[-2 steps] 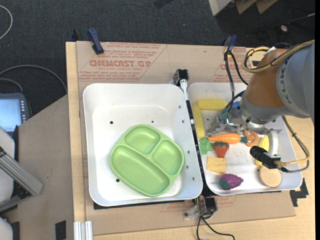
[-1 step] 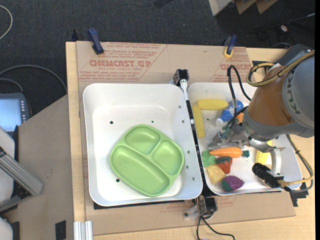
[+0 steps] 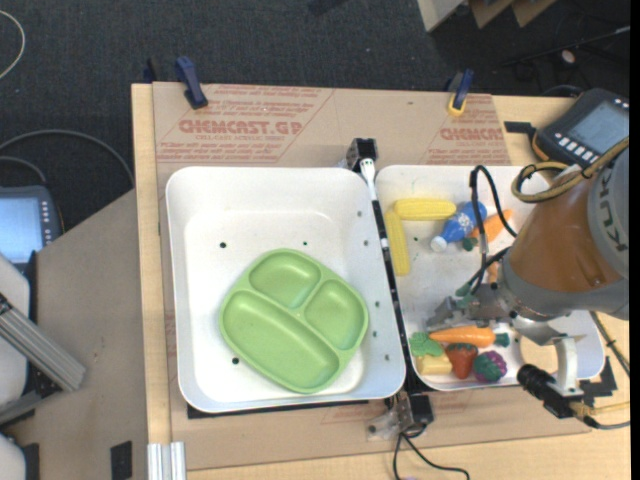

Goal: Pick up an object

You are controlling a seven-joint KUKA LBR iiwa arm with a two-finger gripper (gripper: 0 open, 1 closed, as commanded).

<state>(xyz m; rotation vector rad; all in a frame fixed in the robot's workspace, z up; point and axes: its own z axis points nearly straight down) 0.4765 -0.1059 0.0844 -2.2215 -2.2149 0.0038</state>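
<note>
Toy carrot (image 3: 467,336) (orange, lying flat) among toys in right bin (image 3: 420,183).

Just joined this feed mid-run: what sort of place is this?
Likely a robotics lab bench: two shallow white bins clamped on a cardboard-covered table, plastic toy food, and a teach pendant nearby.

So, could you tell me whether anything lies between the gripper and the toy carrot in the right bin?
Nothing visible does. The gripper sits low in the right bin, directly over the cluster of toy food, and the carrot lies just beneath it. Other small toys crowd right beside the carrot.
</note>
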